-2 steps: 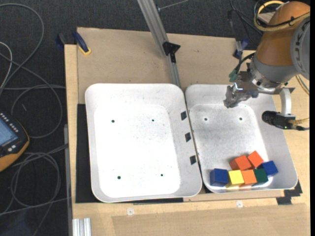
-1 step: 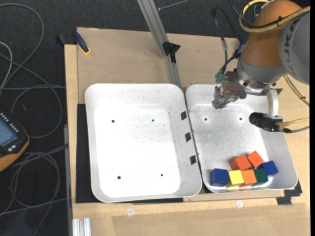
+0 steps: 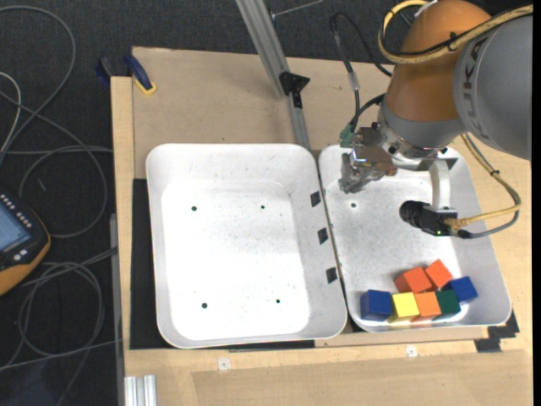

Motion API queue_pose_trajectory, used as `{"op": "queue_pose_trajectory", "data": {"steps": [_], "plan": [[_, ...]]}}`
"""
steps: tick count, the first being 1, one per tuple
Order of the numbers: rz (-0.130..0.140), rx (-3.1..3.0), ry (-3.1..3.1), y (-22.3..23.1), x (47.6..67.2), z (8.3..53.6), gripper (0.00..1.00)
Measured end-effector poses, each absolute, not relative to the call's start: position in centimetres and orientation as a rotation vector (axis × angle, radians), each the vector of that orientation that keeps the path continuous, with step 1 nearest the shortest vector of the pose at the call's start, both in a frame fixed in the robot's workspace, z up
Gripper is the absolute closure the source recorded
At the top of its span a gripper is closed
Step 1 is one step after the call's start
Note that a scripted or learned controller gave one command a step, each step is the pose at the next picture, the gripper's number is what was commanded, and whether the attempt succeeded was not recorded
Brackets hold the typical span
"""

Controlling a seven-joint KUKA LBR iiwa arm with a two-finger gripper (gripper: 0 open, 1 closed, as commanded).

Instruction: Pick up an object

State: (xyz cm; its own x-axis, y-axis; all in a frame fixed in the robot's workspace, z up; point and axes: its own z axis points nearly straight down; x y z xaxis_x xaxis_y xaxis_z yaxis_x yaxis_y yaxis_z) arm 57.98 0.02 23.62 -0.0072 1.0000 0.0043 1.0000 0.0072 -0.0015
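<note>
— Where are you now, and why there?

— My gripper (image 3: 353,181) hangs over the upper left part of the right bin (image 3: 486,252), near the wall it shares with the left bin (image 3: 161,227). Nothing lies under me here, so I judge this is only a waiting or approach position — not a grasp.

— Are your fingers closed on something?

— I cannot tell if they are spread or pressed together; they are too small and dark in the picture. I see no object between them.

— And the things to pick?

— The blocks (image 3: 418,294) — blue, yellow, orange, green — sit crowded in the lower right corner of the right bin, well apart from me. They touch each other, so taking only one could be difficult.
</note>
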Motion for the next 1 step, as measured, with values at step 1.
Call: {"op": "queue_pose_trajectory", "data": {"steps": [1], "plan": [[0.000, -2.210, -2.226, 5.63, 56.20, 22.80, 1.00]]}}
